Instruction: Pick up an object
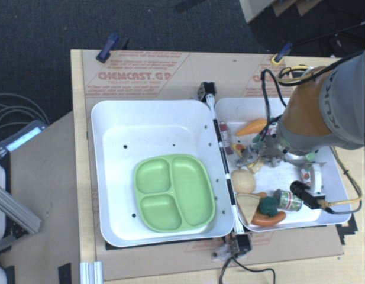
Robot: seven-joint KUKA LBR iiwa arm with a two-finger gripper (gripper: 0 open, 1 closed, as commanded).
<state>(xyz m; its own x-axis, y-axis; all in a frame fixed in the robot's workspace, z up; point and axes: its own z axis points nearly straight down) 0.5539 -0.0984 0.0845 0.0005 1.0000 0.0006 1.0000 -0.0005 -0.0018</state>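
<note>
A table (141,76) is seen from above, with two white bins set side by side on it, their inner rims touching. In the left bin (111,129) a green plate (173,191) with three compartments lies flat, towards the near side.

The things to be picked are all gathered in the right bin (238,103). An orange piece (252,126), which may be a carrot, lies near the far wall. A dark pen (223,136) lies along the wall shared with the left bin. A beige ball (244,182) rests against that same wall, nearer the camera. At the near end a green lump (268,206) is found, with a red sausage (268,220) touching it on the near side and a small can (287,200) lying on its side just to the right. A white item (313,173) lies towards the bin's right wall.

The grey arm (342,99) is brought in from the right, its orange band (306,108) above the far half of the right bin. The tool (256,154) is lowered into that bin, between the orange piece and the ball, close to the pen. Whether it is wide or narrow cannot be told, since it is blurred and partly covered by the wrist; nothing is seen held in it.

Two blue clips are fixed at the table's far edge, one at the left (108,48) and one at the right (281,53).
</note>
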